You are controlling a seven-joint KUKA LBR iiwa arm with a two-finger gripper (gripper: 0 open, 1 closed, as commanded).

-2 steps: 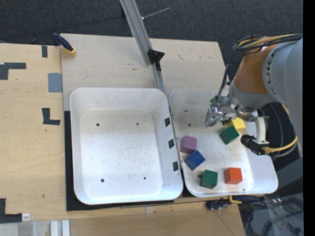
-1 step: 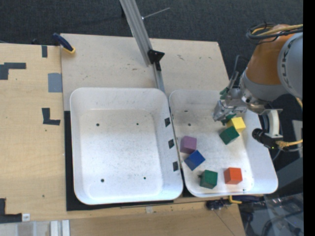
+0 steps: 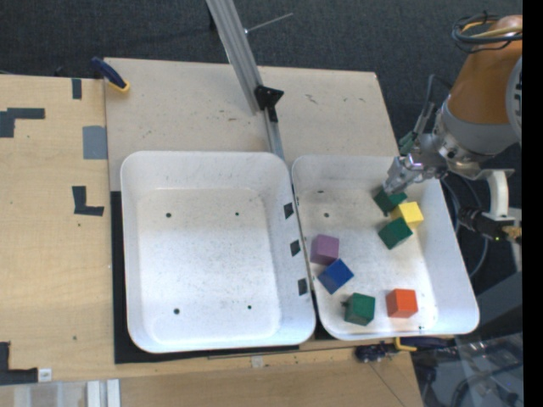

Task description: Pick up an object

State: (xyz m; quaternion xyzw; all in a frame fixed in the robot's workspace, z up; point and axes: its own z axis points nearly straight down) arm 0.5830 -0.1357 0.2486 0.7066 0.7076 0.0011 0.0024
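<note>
A: What's on the worktop (image 3: pixel 212 108)?
B: Two white bins; the right bin (image 3: pixel 450 270) holds coloured blocks.
A: The pincer (image 3: pixel 400 180)?
B: Upper right, just above a dark green block (image 3: pixel 389 200); its opening I cannot tell.

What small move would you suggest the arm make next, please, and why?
Probably a short descent: the gripper hangs at the upper edge of the dark green block, which lies in the right bin touching the yellow block. No block shows between its fingers.
</note>
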